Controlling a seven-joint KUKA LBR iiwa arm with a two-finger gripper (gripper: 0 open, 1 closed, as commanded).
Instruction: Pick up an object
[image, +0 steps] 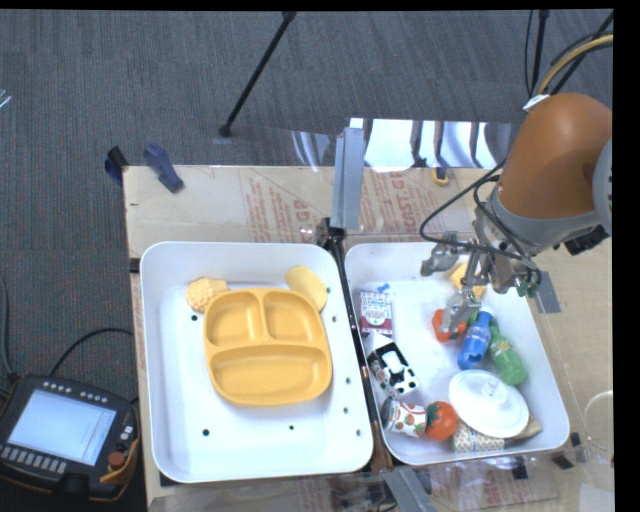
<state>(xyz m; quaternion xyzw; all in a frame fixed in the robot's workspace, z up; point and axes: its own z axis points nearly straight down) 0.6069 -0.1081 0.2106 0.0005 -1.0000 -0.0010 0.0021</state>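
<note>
**Gripper low over the right bin's clutter**

My gripper (463, 312) hangs in the far part of the right bin (556, 395), its metal fingers pointing down toward a small red-orange toy (441, 323) and the top of a blue bottle (475, 340). I cannot tell whether the fingers are spread or pressed together, nor whether they touch either thing. My arm (555, 165) comes in from the right, its rounded orange band glossy above the grey wrist, cables looping beside it.

The blue bottle lies tilted, just beside a green bottle (508, 362). Nearer the front sits a smooth white round lid (489, 402), domed with a small knob. Beside it lies an orange tomato-like ball (440, 420) touching a patterned paper cup (404, 417) on its side. A black-and-white patterned block (393, 368) and a flat red-and-white carton (376, 309) lie along the bin's left wall.

The left bin (170, 400) is shallow white plastic with rounded corners. It holds a yellow divided plate (267, 347) with three compartments and two ear-like lobes at its far corners. Both bins rest on a cardboard-covered table (230, 205)
</note>
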